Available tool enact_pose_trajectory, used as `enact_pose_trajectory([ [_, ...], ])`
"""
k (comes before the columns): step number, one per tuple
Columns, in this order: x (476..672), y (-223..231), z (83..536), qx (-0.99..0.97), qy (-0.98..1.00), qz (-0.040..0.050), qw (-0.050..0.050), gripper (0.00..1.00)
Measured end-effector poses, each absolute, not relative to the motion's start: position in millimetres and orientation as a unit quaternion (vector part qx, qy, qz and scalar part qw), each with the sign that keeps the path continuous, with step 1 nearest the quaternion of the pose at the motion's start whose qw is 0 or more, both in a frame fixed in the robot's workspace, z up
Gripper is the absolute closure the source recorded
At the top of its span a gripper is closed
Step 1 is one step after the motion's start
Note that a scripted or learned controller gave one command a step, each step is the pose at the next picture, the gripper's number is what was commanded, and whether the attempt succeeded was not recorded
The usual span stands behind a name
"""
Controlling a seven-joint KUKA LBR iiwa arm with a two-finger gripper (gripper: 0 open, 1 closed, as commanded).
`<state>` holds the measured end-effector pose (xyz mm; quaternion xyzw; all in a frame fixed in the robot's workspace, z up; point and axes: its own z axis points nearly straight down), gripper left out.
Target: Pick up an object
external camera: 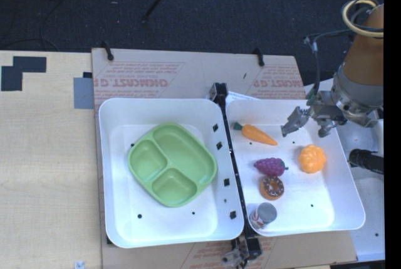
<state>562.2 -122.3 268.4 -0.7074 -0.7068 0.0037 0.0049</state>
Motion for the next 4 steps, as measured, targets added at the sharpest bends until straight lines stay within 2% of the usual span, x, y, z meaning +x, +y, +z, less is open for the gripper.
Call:
enact_pose_trajectory([
  [1,564.1,-122.5,273.7,-0.707,-0.707,0.0005,0.001,0.00],
  [3,557.9,-103.0,160.8,-0.708,-0.706,0.0026,0.004,0.00],
  [4,563.2,-95.8,102.7,-0.708,-0.706,0.0022,0.003,0.00],
])
